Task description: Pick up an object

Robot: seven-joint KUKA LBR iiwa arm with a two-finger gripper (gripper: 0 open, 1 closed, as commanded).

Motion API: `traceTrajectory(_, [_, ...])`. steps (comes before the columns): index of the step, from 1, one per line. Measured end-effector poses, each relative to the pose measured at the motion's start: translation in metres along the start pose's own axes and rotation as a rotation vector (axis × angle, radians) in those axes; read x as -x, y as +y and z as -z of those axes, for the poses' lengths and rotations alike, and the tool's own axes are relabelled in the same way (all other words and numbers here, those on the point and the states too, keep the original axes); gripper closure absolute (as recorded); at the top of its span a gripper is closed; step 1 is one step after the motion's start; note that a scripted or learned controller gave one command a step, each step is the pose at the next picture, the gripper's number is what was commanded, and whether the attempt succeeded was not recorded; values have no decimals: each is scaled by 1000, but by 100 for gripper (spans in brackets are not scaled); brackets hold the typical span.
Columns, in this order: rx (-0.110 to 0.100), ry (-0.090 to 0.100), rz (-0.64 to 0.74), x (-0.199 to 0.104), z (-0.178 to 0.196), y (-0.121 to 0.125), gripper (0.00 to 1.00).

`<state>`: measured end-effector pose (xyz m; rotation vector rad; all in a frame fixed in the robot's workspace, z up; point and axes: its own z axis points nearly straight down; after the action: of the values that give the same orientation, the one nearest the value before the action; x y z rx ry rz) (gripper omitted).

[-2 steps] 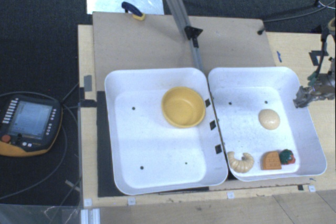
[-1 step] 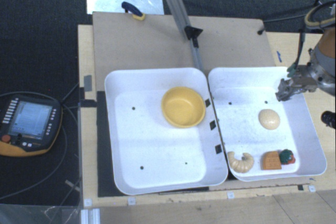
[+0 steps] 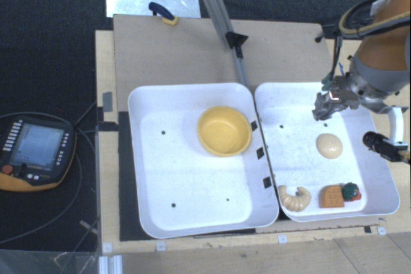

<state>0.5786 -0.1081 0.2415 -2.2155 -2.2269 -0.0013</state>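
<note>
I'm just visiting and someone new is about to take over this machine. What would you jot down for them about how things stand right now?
Gripper: over the far part of the right bin, holding nothing visible.
Right bin: a cream egg-shaped object just in front of the gripper; a croissant-like toy and an orange block with a red-green piece along the near edge.
Left bin: a yellow bowl.
Done: nothing lifted.
Left: grasp one object.

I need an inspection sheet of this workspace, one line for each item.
Surface: two white bins, left bin and right bin, on a brown board.
Job's things: yellow bowl in left bin; beige egg-shaped item, curled pastry, orange block in right bin.
Clutter: nothing seen.
Grippers: gripper above right bin, holding nothing.
Cables: black cable to pendant.
Surroundings: control pendant on dark floor.
</note>
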Motion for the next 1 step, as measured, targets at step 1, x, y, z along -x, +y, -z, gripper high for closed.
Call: traceTrajectory(1, [1, -1, -1, -47, -5, 26, 100])
